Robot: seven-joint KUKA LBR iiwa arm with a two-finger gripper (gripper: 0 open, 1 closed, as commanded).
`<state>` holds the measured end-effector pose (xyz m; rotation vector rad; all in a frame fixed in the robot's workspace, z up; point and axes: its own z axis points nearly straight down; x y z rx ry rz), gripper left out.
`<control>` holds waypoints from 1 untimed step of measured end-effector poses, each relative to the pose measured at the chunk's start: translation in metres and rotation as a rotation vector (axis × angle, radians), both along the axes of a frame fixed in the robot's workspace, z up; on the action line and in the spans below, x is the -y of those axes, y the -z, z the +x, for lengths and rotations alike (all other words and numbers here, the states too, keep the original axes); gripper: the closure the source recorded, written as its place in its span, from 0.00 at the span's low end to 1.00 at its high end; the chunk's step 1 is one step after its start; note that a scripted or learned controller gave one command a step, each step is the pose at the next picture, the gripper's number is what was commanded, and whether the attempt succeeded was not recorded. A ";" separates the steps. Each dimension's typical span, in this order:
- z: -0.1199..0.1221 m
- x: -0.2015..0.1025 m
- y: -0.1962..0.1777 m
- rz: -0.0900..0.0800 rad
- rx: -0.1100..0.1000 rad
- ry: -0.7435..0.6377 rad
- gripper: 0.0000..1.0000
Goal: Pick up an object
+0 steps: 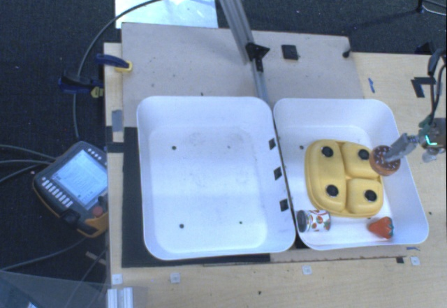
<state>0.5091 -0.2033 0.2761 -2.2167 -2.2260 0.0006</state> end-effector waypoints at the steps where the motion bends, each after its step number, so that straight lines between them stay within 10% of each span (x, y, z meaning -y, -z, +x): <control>1: 0.000 0.000 -0.001 0.000 0.002 -0.001 0.00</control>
